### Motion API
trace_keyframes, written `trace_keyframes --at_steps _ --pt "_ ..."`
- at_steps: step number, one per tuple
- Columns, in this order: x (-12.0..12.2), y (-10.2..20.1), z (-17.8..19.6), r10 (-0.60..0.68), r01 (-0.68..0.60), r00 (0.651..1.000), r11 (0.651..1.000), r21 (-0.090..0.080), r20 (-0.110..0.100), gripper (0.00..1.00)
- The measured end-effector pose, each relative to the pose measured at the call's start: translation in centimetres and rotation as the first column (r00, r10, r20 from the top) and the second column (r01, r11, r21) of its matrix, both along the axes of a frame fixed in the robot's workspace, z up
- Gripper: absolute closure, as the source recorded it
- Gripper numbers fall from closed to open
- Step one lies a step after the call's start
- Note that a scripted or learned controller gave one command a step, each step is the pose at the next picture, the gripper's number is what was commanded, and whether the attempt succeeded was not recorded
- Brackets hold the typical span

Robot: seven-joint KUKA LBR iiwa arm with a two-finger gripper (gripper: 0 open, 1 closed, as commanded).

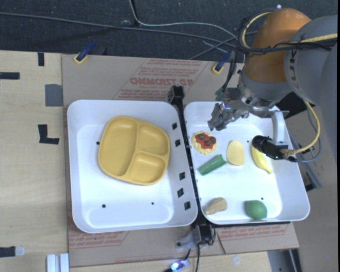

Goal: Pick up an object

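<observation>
A grey KUKA arm [294, 50] with an orange band reaches in over the right-hand white bin [289, 200], its gripper [220, 118] hanging above the bin's rear left part, just behind a small round toy pizza [204, 142]. From this angle the dark fingertips sit close together, but whether they are parted or closed cannot be told, and nothing is seen between them.

The pizza, yellow with red topping, serves as the landmark for the bin's other contents. A green pepper-like piece [211, 164] lies just in front of the pizza, tilted. A pale yellow wedge [235, 153] rests just to the pizza's right, near the green piece. Farther right of the pizza, a yellow banana-shaped piece [262, 158] lies beside a black fitting [267, 147] on the arm's cabling. Well in front of the pizza, near the bin's front wall, sit a tan bread-like piece [216, 205] and, to its right, a round green object [255, 209].

To the pizza's left, across the black divider clips, the left-hand white bin [82, 197] holds a yellow divided plate [134, 150] with three compartments. Both bins rest on a cardboard sheet [153, 81] over the wooden bench [22, 169].
</observation>
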State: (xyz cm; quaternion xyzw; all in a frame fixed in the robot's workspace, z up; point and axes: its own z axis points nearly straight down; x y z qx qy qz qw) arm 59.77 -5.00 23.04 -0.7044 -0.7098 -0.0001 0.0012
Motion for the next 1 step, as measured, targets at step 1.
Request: trace_keyframes --at_steps 1 --pt "-0.05 5.68 0.78 0.000 0.000 1.000 1.000 0.000 0.001 1.00"
